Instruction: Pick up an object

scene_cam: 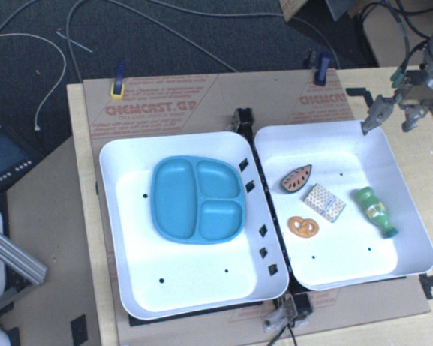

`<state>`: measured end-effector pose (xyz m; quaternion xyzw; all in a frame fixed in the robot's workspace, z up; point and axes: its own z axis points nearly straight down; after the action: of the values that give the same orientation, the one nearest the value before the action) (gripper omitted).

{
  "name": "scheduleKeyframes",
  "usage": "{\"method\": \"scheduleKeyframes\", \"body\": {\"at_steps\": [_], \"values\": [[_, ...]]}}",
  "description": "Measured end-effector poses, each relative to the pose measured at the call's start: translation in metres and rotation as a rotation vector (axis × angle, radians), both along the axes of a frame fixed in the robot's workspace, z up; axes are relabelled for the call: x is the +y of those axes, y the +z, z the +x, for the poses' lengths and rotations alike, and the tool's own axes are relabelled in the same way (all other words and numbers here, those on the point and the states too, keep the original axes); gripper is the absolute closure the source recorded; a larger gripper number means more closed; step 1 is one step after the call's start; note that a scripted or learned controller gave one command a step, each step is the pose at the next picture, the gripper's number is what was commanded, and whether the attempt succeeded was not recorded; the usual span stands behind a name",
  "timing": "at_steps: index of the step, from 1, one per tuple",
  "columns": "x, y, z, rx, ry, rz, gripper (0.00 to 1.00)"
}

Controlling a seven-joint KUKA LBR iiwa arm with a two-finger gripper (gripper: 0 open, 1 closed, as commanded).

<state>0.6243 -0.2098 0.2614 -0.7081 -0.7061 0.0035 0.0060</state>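
Below the gripper (392, 115), well apart: green bottle (375, 210).

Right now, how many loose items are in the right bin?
4: leaf-shaped brown piece upper left, patterned packet center, pretzel lower left, green bottle right.

You can read red print on the brown board (195, 95) under the bins: "CHEMCAST GP" above the left bin, and the same word, partly cut off, above the right one. Smaller lines there are too blurred to read.
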Motion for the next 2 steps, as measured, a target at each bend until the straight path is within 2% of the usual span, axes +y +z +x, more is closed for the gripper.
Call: {"method": "scheduleKeyframes", "body": {"at_steps": [1,2], "values": [[0.001,0.008,0.002,-0.013,0.003,-0.003,0.0],[0.01,-0.047,-0.001,-0.008,0.004,-0.001,0.0]]}}
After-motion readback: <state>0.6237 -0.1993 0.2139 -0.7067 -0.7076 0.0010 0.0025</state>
